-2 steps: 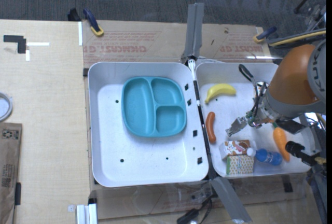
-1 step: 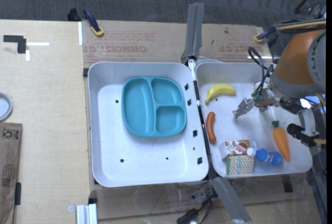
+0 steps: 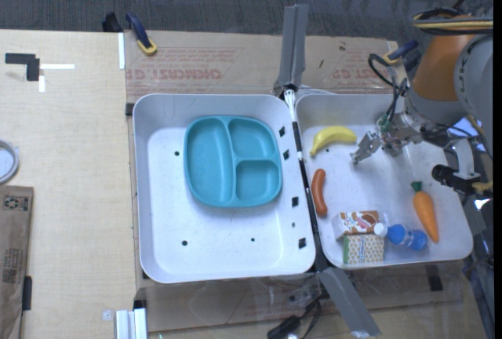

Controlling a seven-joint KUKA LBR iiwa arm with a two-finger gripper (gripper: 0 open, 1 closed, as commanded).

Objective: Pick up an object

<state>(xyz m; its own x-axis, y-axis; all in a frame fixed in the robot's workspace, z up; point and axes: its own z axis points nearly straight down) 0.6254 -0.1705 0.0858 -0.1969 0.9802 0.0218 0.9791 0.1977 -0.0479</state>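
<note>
My gripper (image 3: 365, 149) hangs with fingers apart, holding nothing, right of the banana (image 3: 332, 137) at centre-right; I reckon it's light, smooth, best pinched mid-curve.

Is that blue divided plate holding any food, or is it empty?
Empty. The blue plate in the left bin shows three bare compartments; the banana and sausage lie in the right bin.

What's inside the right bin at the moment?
The right bin holds a banana, sausage, carton, bottle and carrot. The gripper and arm cover its far right corner.
</note>
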